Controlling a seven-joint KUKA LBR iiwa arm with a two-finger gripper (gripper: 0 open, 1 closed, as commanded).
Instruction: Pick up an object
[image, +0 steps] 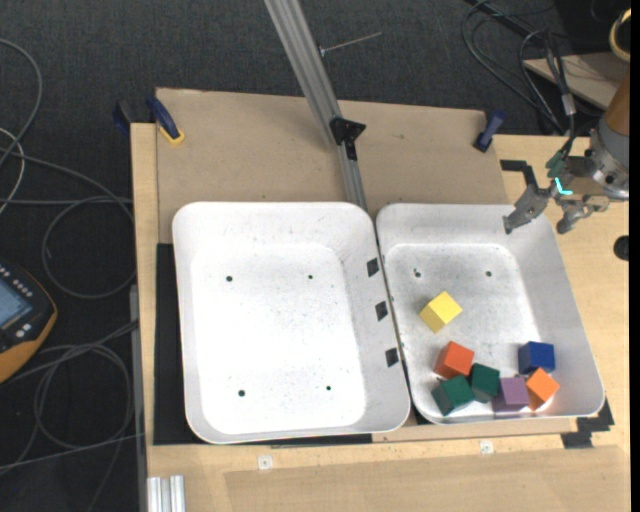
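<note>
Yellow cube (440, 311) looks light, rigid, isolated in right bin (560, 290): grip opposite flat faces; gripper (547, 213) spread open, empty, above bin's far corner.

The right bin's (545, 265) upper half lies open for passage — only the yellow cube (440, 311) stands mid-floor, while six cubes (494, 378) crowd its lower edge.

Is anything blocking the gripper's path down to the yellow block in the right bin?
Nothing visible does. The gripper hangs open over the right bin's far right corner, and the yellow block sits alone on bare bin floor, apart from the cluster of blocks nearer the front.
</note>
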